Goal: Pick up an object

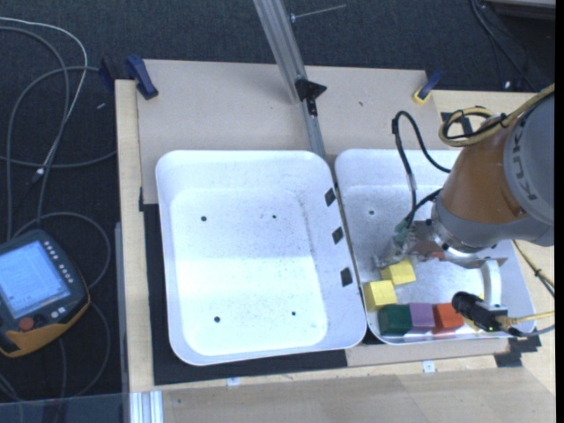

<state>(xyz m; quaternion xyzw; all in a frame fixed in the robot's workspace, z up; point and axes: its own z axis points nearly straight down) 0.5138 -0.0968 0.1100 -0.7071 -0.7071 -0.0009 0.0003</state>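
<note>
Green (pixel 394 318), purple (pixel 422 315) and orange (pixel 448 318) small blocks sit in a row against the near wall of the right-hand shallow white bin (pixel 374 188). Just behind them lie two yellow blocks, one (pixel 382 293) nearer, one (pixel 401 273) touching the end effector (pixel 394 252) of the grey, orange-banded arm (pixel 493 188); whether it grips is unclear. Beyond, the left-hand white bin (pixel 242 254) shares the bench (pixel 220 104).

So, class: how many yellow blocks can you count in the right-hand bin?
2. One yellow block lies beside the gripper; the other yellow block sits just below-left of it. The arm may hide more.
</note>
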